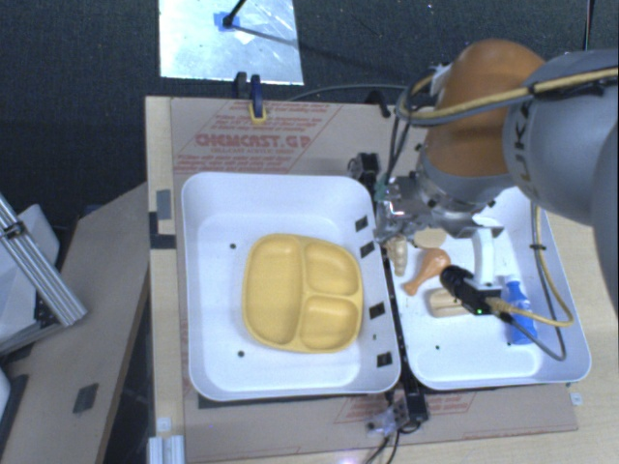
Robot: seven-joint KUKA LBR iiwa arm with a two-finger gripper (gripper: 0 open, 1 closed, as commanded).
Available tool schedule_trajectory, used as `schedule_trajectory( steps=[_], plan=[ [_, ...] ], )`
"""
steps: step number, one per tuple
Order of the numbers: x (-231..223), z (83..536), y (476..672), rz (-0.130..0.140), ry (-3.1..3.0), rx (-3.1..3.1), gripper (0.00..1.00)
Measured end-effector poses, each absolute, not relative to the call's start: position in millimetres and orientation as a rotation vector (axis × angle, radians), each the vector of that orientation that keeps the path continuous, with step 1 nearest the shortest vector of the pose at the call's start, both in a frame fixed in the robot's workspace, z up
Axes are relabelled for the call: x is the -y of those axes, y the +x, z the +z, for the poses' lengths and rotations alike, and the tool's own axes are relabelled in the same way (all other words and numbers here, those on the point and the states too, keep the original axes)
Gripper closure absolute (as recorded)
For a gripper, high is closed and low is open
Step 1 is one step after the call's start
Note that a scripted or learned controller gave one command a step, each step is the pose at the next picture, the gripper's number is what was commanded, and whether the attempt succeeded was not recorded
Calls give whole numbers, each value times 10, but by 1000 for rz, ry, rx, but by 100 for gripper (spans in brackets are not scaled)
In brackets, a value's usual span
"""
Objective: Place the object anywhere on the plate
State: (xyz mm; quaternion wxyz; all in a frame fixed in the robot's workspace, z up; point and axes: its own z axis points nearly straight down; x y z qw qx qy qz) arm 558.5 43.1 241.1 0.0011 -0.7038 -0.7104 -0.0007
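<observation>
Our hand (398,222) hangs over the right bin (551,361); we cannot tell its state. The toy drumstick (427,268) looks light, rigid, slippery: we'd grip its narrow shank, then the yellow plate (300,292).

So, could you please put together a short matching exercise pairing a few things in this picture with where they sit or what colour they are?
Things:
1. plate
2. orange toy
3. blue object
4. clip

Descriptions:
A. near the right bin's right side
B. yellow, with compartments, in the left bin
C. on the board's far edge, beyond the bins
D. in the right bin, near the divide between bins

Pairs: 1-B, 2-D, 3-A, 4-C
</observation>
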Motion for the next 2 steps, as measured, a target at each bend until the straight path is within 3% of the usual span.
schedule_trajectory(
  steps=[1, 2],
  plan=[
    [-877, 2415, 5294, 0, -2210, 2230, 100],
    [-852, 2416, 5305, -1, -2217, 2225, 0]
  ],
)
